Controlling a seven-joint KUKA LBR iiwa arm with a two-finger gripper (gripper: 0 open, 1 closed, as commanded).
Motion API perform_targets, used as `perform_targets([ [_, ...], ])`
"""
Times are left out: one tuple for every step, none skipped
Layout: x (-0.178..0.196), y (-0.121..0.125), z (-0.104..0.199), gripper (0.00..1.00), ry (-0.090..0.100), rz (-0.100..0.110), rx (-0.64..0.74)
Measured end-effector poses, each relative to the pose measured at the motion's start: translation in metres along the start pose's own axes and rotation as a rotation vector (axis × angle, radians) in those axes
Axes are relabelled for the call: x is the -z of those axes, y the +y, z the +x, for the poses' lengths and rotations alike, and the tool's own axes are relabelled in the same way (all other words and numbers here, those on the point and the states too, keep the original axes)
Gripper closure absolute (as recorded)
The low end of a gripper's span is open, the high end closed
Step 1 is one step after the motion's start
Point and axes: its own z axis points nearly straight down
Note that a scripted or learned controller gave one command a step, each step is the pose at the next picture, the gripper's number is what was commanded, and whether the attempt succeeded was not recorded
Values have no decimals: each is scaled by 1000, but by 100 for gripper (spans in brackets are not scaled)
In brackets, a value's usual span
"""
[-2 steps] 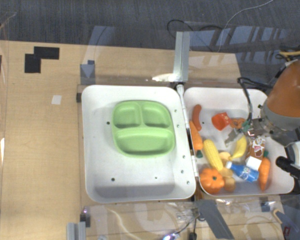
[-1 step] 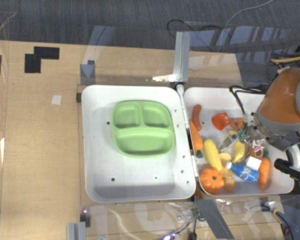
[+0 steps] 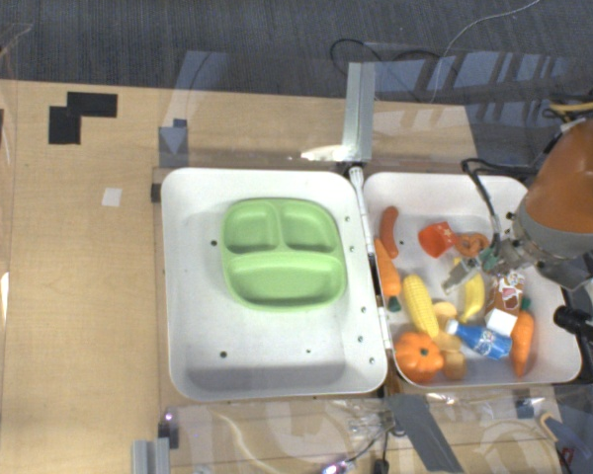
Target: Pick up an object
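The right bin (image 3: 445,196) holds several toy foods. Among them are a red pepper (image 3: 435,237), a sausage (image 3: 388,229), a corn cob (image 3: 420,304), a banana (image 3: 471,295), an orange pumpkin (image 3: 419,355), a blue bottle (image 3: 479,341) and a carrot (image 3: 523,342). My gripper (image 3: 491,261) reaches in from the right and hangs low over the pile, between the pepper and the banana. Its tip is lost among the toys beneath it. The orange wrist band (image 3: 573,191) sits over the bin's right edge.
The left bin (image 3: 193,294) carries a green divided plate (image 3: 282,253) near its middle. A metal divider post (image 3: 360,117) stands behind the seam between the bins. A black cable (image 3: 479,191) loops from the arm over the right bin's back.
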Motion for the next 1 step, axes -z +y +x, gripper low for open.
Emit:
perform_targets([
  [12,2,-1,100,-2,-5,0],
])
